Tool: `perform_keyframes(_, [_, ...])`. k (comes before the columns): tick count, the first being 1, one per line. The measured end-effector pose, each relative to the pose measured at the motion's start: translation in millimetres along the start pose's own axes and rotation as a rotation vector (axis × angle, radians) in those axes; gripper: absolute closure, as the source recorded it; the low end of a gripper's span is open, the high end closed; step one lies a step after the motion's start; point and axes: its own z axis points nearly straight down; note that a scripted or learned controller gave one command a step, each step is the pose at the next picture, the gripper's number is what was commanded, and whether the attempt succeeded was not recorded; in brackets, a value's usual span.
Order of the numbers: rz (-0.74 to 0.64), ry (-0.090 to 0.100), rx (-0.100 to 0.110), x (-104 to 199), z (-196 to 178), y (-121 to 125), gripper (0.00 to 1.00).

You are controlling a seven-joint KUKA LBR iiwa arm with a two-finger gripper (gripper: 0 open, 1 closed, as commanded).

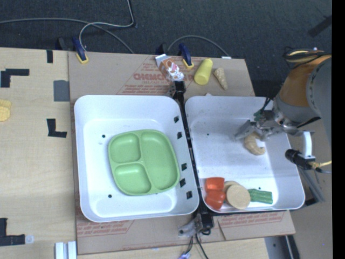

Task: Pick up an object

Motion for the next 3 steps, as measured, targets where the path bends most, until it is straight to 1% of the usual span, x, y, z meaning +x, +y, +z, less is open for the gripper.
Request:
perform_keyframes(1, [-0.001,-0.002,0.000,0.4,-9.9,0.3,1.00])
perform_keyframes(2, [0.000,0.004,0.003,68.5,-29.1,18.4,1.00])
perform_keyframes(3, [0.000,0.002,0.003,117.7,-96.2,-22.8,1.00])
